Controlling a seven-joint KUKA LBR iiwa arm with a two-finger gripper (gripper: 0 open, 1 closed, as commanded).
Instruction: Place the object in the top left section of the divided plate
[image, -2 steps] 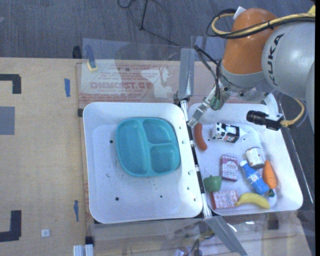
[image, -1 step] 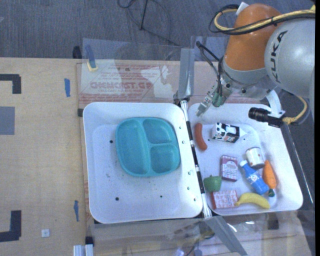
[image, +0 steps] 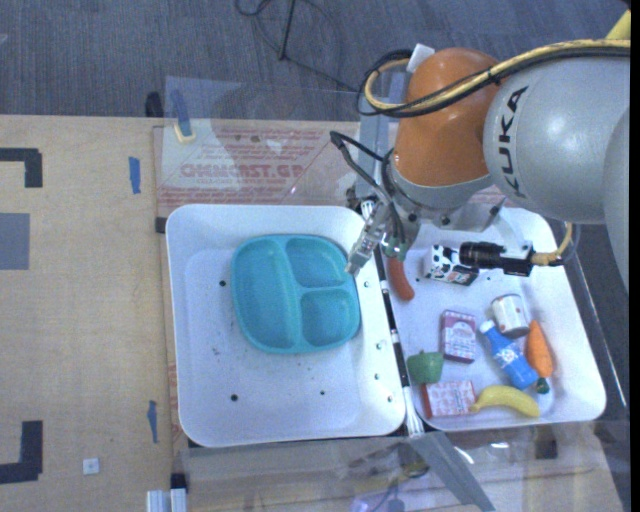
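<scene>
A teal divided plate (image: 295, 292) lies in the left white bin (image: 200, 380), with one long section on its left and two smaller ones on its right. My gripper (image: 362, 247) hangs over the plate's upper right rim, close to the wall between the two bins. A red-orange sausage-shaped object (image: 400, 279) lies just right of that wall in the right bin (image: 580, 330), slightly below and right of the gripper. I see nothing gripped.
The right bin holds a black-and-white carton (image: 440, 263), a red box (image: 458, 335), a silver can (image: 510, 313), a blue bottle (image: 508, 360), a carrot (image: 540, 347), a banana (image: 506, 400), a green pepper (image: 425, 366) and a red packet (image: 448, 397).
</scene>
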